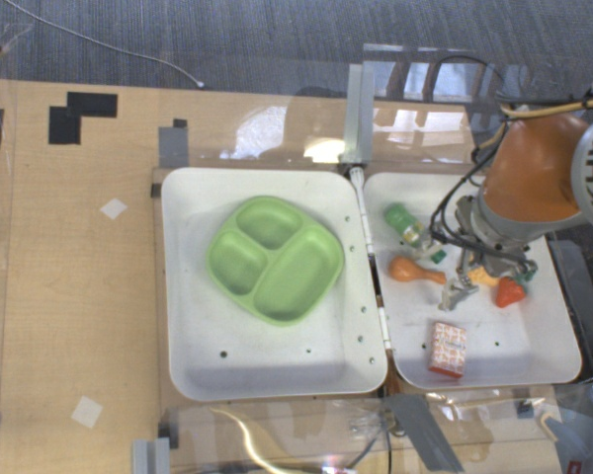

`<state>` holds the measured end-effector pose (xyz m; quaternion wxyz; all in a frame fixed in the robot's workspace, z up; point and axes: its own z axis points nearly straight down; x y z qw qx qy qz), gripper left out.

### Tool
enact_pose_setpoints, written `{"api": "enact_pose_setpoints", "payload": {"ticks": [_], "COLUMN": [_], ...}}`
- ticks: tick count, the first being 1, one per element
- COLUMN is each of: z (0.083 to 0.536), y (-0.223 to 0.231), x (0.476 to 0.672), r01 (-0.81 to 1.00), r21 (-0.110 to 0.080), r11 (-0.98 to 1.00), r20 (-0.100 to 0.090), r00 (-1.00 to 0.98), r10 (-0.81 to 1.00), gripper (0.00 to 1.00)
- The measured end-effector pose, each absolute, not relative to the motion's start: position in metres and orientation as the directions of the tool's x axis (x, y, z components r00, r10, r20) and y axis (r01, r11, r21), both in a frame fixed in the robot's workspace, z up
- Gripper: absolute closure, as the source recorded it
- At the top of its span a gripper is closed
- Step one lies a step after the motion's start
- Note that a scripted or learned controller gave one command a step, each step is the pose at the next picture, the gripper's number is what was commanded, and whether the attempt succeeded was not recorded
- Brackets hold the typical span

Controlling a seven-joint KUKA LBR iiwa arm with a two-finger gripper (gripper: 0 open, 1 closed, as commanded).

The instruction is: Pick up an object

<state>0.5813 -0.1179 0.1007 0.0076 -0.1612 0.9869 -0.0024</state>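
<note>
Two white bins sit side by side on the counter (69,294), and the arm (539,171) reaches in from the right over the right bin (553,358). Nearest the camera, below the jaws, a red-and-white patterned packet (448,349) lies apart from them on the bin floor. The jaws (459,293) hang low over the middle of that bin; whether they are released or clenched cannot be told, and nothing can be seen between them. Just left of the jaws lies an orange, carrot-like toy (415,271), close to them or touching, it is unclear which. Just right of them sit a small yellow-orange piece (485,278) and a red strawberry-like toy (510,292). Farther back and to the left, a green bottle (402,221) lies tilted near the bin's far corner. Well to the left of the jaws, the left bin (193,363) holds a green three-compartment plate (275,259).
</note>
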Motion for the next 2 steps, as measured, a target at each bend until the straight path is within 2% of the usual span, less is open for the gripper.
{"api": "enact_pose_setpoints", "payload": {"ticks": [1,2], "z": [0.111,0.189], "y": [-0.115,-0.059], "x": [0.583,0.573], "r01": [-0.326,0.204], "r21": [-0.008,0.004], "r11": [0.945,0.979], "r20": [-0.019,-0.013], "r00": [-0.945,-0.979], "r10": [-0.327,0.204], "gripper": [1.00,1.00]}}
